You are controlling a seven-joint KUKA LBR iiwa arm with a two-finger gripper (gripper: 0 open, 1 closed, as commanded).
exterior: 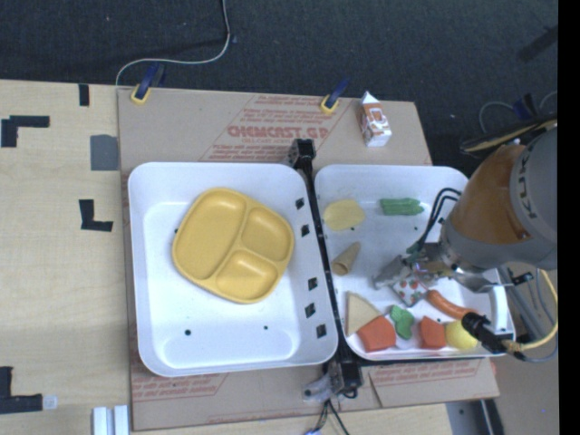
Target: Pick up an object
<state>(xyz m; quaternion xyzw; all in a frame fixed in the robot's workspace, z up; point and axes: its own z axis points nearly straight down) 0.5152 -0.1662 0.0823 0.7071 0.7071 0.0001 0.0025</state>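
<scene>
Two shallow white bins side by side on a cardboard-covered bench. Right bin [362,181], near edge: tan wedge [360,310], red-orange block [376,333], green piece [402,319], second red block [432,333], yellow ball [461,336], orange carrot-like piece [448,304]. Mid-bin: gripper [399,275], lowered among the toys just above the near row; whether its jaws are open or shut cannot be told, and nothing is seen between them. Beside it, tan cone [345,258]. Further back: pale yellow disc [343,214], green pod [400,207]. Left bin [149,270]: yellow divided plate [233,244]. Beyond the bins: small carton [375,120] lying on the cardboard.
</scene>
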